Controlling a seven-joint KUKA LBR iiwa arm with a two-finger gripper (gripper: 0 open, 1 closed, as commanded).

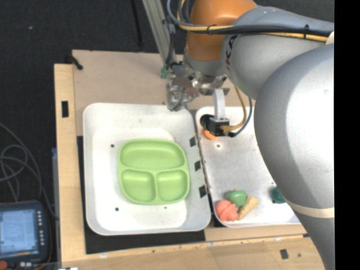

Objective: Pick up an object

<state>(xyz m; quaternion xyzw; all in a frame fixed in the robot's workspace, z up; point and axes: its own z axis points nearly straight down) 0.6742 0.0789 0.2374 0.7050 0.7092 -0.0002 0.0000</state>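
Hand (177, 98) hung at the far rim of the left bin (95, 167); how far open it was, I could not tell.
An orange thing (208, 133) at the right bin's (236, 162) far end was mostly hidden. In that bin's near corner a pink lump (226, 210), green piece (237, 197) and tan stick (248, 207) lay bunched together; the arm (292, 122) cut off a teal thing (277, 195).

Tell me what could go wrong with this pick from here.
1. The claw hangs at the left bin, by its far rim, with no object below it. Lowering here may strike the rim or grab nothing.
2. The pink toy, green toy and tan toy lie bunched against the right bin wall. A grasp there may catch two or jam.
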